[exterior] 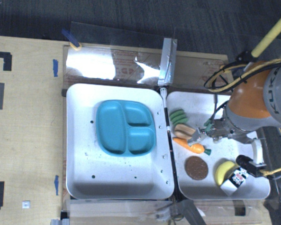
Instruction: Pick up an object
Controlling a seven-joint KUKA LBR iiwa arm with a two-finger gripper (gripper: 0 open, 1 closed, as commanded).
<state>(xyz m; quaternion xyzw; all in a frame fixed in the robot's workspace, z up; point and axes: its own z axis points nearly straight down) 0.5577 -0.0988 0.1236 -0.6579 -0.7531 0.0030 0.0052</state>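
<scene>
You can't tell how the jaws stand; the gripper (pixel 199 135) sits low in the right bin (pixel 259 188), just beside the carrot (pixel 189 146) and the bread roll (pixel 184 131). Outward you see green beans (pixel 178 116), a brown patty (pixel 196 167), a banana (pixel 224 171). The left bin (pixel 77 144) holds a blue tray (pixel 126 128).

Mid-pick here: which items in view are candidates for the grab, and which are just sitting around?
In play, right bin:
gripper
carrot
bread roll
green vegetable
brown disc
banana

Lying about:
blue divided plate in the left bin
black-and-white block
</scene>
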